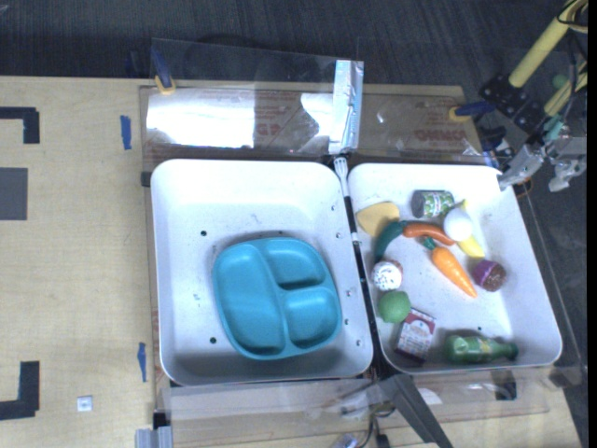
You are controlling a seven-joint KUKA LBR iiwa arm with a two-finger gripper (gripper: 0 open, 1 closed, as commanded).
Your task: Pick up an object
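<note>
— Where do we stand on the pick?
— Nothing lifted yet. We see the carrot (pixel 453 269) lying in the right bin (pixel 536 278), well below and left of the claw (pixel 522 168), among other toy food.
— And the claw?
— It hovers at the bin's far right corner; we cannot tell its state. The approach and grasp remain.

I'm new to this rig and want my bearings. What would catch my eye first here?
The big blue plastic divided plate stands out, lying alone in the shallow white left bin. Next, the shallow white right bin holds a colourful huddle of toy food, with the orange plastic carrot near its middle and the green plastic bottle along its near edge.
</note>
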